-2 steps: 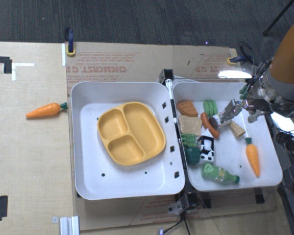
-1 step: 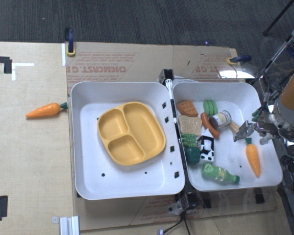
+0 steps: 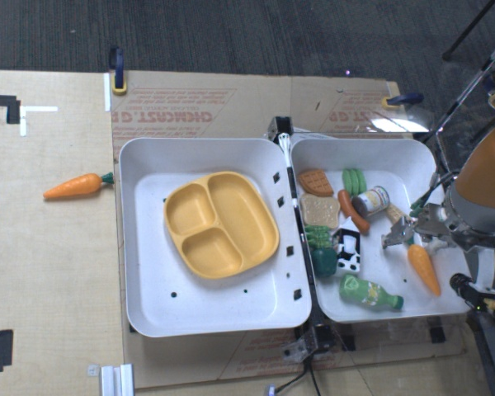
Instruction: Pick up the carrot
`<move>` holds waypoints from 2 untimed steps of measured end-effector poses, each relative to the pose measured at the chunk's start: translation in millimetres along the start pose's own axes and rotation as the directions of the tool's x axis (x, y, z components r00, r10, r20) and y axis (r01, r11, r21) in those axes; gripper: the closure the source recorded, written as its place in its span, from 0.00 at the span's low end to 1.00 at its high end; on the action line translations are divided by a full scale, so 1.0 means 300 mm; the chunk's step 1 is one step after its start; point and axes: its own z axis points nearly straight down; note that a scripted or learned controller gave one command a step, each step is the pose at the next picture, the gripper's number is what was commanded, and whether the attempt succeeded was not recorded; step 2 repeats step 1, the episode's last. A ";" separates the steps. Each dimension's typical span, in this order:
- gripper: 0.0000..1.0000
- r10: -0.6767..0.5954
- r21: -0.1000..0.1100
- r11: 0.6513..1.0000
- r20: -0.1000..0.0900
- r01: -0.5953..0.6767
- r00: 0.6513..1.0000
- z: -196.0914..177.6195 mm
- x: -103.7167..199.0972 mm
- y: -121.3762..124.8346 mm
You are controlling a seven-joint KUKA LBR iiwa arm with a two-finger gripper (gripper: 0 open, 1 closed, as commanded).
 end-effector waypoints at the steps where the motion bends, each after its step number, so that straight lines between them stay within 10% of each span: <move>1: 1.00 0.007 -0.002 1.000 0.006 -0.007 1.000 -0.029 -0.010 0.002; 2: 1.00 0.007 -0.002 1.000 0.006 -0.007 1.000 -0.029 -0.010 0.002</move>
